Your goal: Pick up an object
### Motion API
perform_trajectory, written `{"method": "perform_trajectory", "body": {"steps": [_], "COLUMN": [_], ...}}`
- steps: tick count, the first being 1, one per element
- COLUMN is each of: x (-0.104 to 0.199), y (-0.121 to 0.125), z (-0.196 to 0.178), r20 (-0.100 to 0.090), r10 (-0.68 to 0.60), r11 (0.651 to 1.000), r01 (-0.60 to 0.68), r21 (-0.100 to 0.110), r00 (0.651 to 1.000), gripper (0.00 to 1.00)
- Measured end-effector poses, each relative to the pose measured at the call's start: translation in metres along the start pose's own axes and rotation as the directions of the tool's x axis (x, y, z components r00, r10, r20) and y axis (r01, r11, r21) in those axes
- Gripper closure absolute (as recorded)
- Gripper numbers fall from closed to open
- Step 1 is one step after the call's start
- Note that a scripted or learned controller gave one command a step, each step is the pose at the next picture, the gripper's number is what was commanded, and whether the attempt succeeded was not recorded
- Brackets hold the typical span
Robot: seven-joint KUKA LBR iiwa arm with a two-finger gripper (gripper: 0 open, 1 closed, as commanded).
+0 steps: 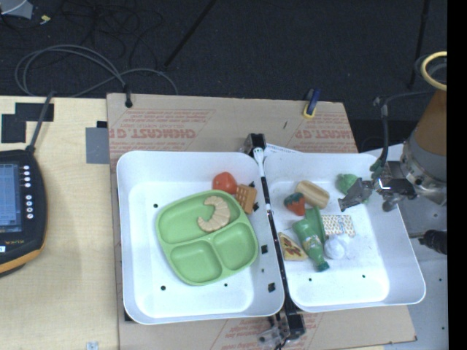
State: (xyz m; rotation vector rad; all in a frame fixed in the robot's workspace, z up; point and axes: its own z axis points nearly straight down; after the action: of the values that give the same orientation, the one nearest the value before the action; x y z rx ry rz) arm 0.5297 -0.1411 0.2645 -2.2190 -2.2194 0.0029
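Observation:
My gripper [357, 194] hangs over the upper right part of the right bin [394, 283], its tip beside a small green object [348, 182]. Left of it in that bin lie a tan bread-like block [314, 193] and a red-orange piece [295, 205]. Below them are a green bottle [312, 236], a patterned cracker [338, 226], a white ball [336, 249] and a flat brown slice [291, 246]. I see nothing held by the gripper.
The left bin [139, 283] holds a green divided plate [206, 239] with a croissant [215, 214]. A red tomato [225, 182] and an orange waffle piece [246, 197] sit at its rim. A teach pendant [14, 203] lies at far left. A blue clip [312, 102] sits on the cardboard.

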Motion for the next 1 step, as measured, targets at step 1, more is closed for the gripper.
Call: {"method": "perform_trajectory", "body": {"steps": [1], "x": [0.1011], "y": [-0.0445], "z": [-0.0049], "r20": [-0.004], "r10": [-0.009], "r11": [1.000], "r01": [0.009], "r21": [0.002], "r00": [1.000], "gripper": [0.00]}}
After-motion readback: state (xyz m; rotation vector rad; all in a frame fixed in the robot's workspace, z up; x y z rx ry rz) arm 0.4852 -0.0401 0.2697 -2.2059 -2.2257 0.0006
